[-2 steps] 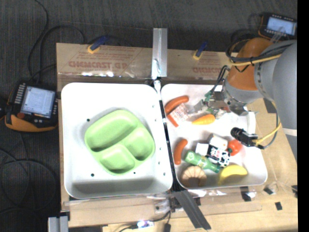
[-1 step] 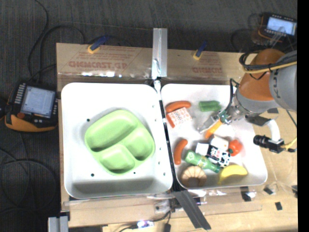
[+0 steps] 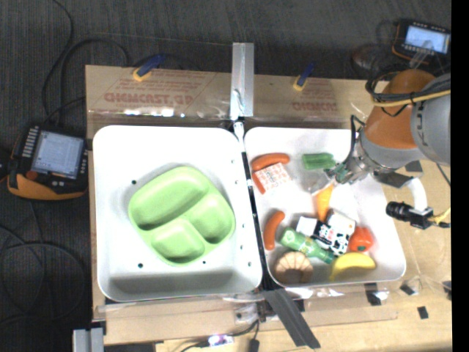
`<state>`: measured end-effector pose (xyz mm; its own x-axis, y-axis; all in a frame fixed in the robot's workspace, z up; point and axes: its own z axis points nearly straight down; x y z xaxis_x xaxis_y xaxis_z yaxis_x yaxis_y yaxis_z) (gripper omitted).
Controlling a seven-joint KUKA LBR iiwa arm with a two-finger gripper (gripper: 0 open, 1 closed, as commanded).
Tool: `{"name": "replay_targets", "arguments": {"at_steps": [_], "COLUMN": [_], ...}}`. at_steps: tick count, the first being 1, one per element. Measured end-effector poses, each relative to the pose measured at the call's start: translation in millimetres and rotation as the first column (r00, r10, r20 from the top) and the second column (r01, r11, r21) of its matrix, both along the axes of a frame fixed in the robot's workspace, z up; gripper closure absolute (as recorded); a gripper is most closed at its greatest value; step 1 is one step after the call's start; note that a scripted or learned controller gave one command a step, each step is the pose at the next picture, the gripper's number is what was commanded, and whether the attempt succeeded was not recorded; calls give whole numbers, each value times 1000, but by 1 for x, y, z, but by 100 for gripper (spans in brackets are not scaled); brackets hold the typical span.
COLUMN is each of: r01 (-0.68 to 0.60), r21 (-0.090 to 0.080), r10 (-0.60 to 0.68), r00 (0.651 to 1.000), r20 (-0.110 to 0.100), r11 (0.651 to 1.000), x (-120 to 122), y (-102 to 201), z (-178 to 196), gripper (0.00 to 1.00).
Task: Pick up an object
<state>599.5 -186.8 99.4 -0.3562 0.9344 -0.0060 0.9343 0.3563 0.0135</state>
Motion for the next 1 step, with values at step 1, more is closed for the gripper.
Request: {"name": "replay_targets", "arguments": {"at_steps": [1], "r01": [-30], "r21": [1], "r10": [30], "r00": [999], "r20": [-13], "r11": [1000], "x": [41], "y": [16], "z": [97], "gripper": [100]}}
